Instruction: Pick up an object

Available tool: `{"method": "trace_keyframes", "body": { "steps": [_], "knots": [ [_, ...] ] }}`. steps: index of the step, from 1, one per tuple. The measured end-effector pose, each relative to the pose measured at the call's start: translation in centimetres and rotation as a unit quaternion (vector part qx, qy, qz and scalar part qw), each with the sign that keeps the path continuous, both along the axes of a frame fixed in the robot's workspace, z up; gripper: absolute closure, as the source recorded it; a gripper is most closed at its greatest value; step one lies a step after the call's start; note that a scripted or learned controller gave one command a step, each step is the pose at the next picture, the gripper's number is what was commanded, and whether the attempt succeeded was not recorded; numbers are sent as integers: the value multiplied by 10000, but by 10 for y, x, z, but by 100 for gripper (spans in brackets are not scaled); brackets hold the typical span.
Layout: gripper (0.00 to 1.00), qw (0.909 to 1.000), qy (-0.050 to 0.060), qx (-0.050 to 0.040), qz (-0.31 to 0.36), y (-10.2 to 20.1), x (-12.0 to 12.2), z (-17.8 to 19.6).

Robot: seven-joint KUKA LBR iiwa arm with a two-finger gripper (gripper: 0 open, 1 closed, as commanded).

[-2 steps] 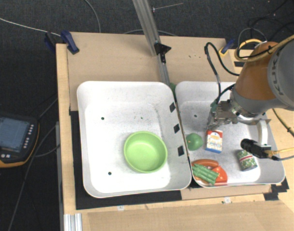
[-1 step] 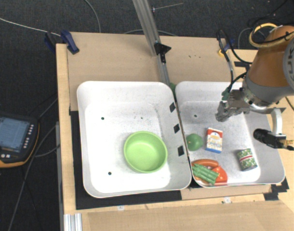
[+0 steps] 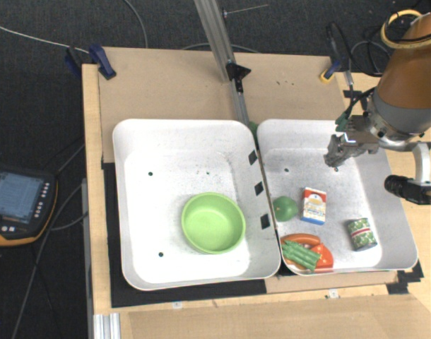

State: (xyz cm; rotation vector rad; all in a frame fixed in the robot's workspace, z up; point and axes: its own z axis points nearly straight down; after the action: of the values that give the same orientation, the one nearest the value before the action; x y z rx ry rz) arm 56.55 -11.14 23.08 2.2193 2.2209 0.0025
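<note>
A: Where's the hand [image 3: 335, 159]?
B: Over the far part of the right bin [image 3: 300, 136], hanging off the grey arm [image 3: 406, 83] with the orange band. Nothing visible between its fingers; whether they're spread or closed, can't tell, too small and dark.

A: Objects in the right bin?
B: All in the near half, well apart from the hand. Green ball [image 3: 285, 207] against the left wall, red-and-white carton [image 3: 314, 205] just right of it. Green can [image 3: 361, 234] further right, lying tilted. Red and green vegetable pile [image 3: 307, 253] at the near edge, left of the can.

A: Left bin [image 3: 141, 147]?
B: One green bowl [image 3: 213, 222], upright, near-right area.

A: Anything else?
B: Both bins sit side by side on the counter [image 3: 166, 83]. Metal pole [image 3: 214, 27] slants in from the far side. Handheld pendant [image 3: 18, 203] off the counter at left.
</note>
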Motion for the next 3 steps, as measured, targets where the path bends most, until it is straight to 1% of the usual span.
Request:
{"method": "trace_keyframes", "body": {
  "steps": [1, 2, 3],
  "knots": [
    [100, 10000, 10, -1, -2, 5, -8, 46],
    [100, 10000, 9, 2, 7, 52, 12, 46],
    [100, 10000, 10, 2, 4, 93, 29, 31]
  ]
}}
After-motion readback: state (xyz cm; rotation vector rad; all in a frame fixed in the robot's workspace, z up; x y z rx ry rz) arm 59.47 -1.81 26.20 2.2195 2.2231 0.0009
